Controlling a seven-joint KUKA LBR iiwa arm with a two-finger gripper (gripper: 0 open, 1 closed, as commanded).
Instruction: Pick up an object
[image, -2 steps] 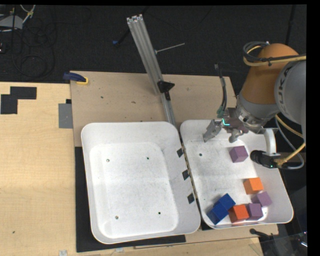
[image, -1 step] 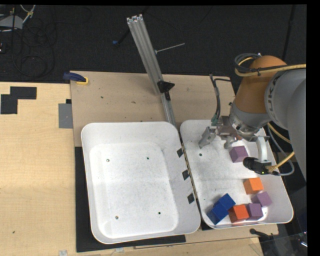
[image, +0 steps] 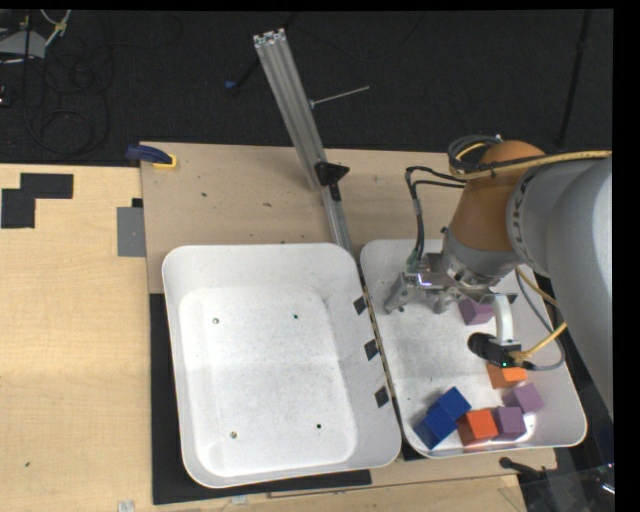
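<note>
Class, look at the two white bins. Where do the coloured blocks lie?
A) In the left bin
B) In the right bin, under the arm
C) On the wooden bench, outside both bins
B: the blue block, orange block and purple blocks lie in the right bin, near its front edge.

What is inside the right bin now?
Right bin holds a blue block, orange block, and purple blocks. The arm covers part of its far end.

We have one fixed camera above the bench (image: 250, 190), looking down at a slant and taking in both white bins: left bin (image: 190, 270), right bin (image: 560, 425). The arm (image: 560, 220) enters from the frame's right, close under the lens.
</note>
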